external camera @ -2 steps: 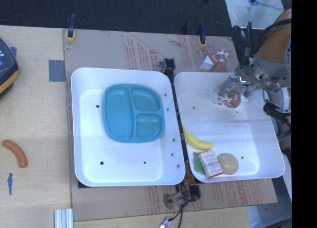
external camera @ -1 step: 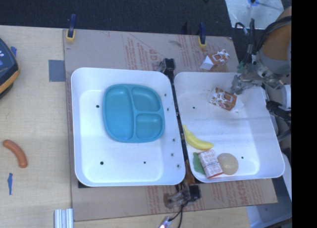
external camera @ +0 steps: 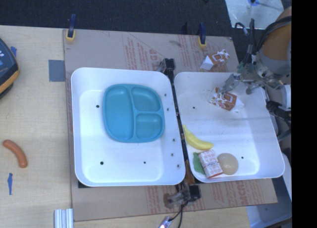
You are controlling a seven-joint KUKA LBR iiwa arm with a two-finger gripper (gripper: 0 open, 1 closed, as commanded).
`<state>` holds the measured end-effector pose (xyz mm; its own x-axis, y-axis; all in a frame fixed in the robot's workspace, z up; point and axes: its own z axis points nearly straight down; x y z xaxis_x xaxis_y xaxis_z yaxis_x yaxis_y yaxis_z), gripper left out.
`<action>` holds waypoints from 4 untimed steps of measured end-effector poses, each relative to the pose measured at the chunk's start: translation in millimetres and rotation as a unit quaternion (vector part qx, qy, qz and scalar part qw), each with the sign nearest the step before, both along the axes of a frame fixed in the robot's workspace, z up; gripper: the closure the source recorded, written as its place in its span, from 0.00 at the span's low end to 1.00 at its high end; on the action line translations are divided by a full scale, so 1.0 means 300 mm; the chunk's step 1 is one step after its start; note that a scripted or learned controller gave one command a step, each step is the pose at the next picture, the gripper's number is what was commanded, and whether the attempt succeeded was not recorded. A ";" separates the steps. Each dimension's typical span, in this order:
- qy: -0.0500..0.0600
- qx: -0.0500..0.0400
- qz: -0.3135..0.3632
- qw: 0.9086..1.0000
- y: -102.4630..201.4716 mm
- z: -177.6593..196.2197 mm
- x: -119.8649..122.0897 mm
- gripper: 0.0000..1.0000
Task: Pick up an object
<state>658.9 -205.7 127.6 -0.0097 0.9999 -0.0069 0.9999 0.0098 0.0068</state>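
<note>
**Hand low over the right bin, beside a snack packet**

The counter (external camera: 34, 123) is pale wood, with a brown cardboard sheet (external camera: 129, 49) laid over its middle and held by clamps at the far edge. Beyond the counter the floor is dark carpet. Two shallow white bins sit side by side on the cardboard. The left bin (external camera: 84, 167) holds a blue divided plate (external camera: 132, 113). The right bin (external camera: 262, 143) holds a snack packet (external camera: 224, 99) near its far side, and along its near side a banana (external camera: 197, 141), a small red-and-white carton (external camera: 210, 163) and a pale round object (external camera: 228, 163). A second packet (external camera: 216, 60) lies on the cardboard just behind the right bin. A sausage (external camera: 16, 153) lies on the bare wood at the left, and a dark device with a yellow edge sits at the far left.

The hand (external camera: 237, 81) reaches in from the right, low over the far part of the right bin, just beside the snack packet. Whether its fingers are spread or closed, and whether they touch the packet, I cannot tell.
</note>
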 end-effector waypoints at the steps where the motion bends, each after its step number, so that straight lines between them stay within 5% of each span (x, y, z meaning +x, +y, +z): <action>1: 0.006 0.003 -0.002 1.000 0.133 -0.005 -0.035 0.00; 2: 0.004 0.003 -0.004 1.000 0.004 -0.118 -0.009 0.00; 3: 0.004 0.002 -0.003 1.000 0.003 -0.082 -0.008 1.00; 4: 0.004 0.003 -0.002 1.000 0.181 0.059 -0.007 1.00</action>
